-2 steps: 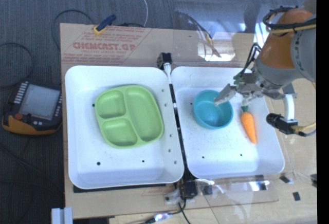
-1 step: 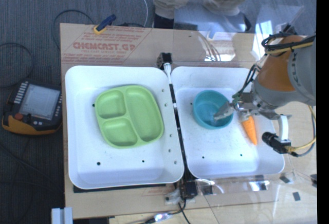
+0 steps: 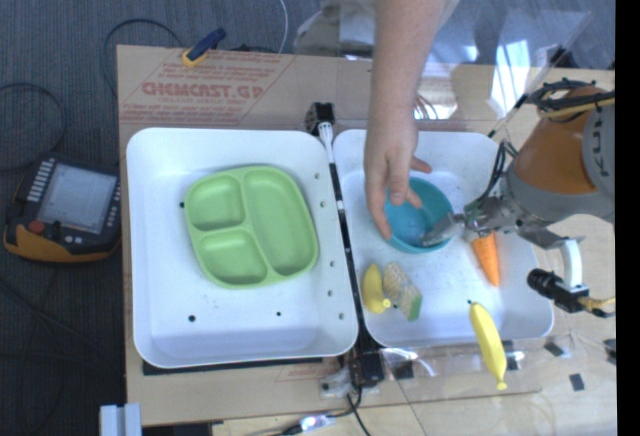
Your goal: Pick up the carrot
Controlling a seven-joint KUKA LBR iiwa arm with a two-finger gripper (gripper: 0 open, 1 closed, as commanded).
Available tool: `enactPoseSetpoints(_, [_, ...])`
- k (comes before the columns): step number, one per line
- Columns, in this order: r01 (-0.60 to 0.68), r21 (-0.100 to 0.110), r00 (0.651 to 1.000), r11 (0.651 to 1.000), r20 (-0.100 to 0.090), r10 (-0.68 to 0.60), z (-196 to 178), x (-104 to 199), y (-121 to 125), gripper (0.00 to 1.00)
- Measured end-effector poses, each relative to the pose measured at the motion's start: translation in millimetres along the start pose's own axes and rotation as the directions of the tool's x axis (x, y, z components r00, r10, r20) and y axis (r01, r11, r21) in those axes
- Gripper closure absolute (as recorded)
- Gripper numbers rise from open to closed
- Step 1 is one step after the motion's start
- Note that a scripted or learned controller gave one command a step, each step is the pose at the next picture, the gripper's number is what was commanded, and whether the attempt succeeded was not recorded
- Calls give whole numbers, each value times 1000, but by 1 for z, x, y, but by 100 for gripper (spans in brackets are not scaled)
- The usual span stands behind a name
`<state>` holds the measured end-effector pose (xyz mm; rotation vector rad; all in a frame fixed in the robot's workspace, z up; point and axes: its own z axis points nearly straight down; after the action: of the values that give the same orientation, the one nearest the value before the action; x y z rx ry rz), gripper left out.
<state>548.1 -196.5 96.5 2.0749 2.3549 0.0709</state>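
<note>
The carrot [image 3: 487, 258] is small and orange and lies in the right bin [image 3: 520, 324], near its right wall, pointing toward the front. My gripper [image 3: 466, 220] hangs just above and left of the carrot's top end, beside a blue bowl [image 3: 418, 214]. Nothing shows held in it. The grey arm with its orange band [image 3: 560, 159] comes in from the right, over the bin's right rim.
A person's bare arm [image 3: 405, 74] reaches down from the top, hand on the blue bowl. A banana [image 3: 488, 339], a yellow toy [image 3: 373, 290] and a speckled piece [image 3: 404, 290] lie at the right bin's front. A green divided plate [image 3: 250, 224] sits in the left bin [image 3: 160, 324].
</note>
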Motion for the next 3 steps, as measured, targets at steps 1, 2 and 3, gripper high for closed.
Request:
enactPoseSetpoints(1, [-5, 0, 1000, 1000, 20, 5, -9, -6, -2, 100])
enactPoseSetpoints(2, [-383, 23, 923, 923, 41, 382, -93, 47, 0, 100])
enactPoseSetpoints(3, [99, 43, 995, 994, 26, -100, -81, -13, -21, 100])
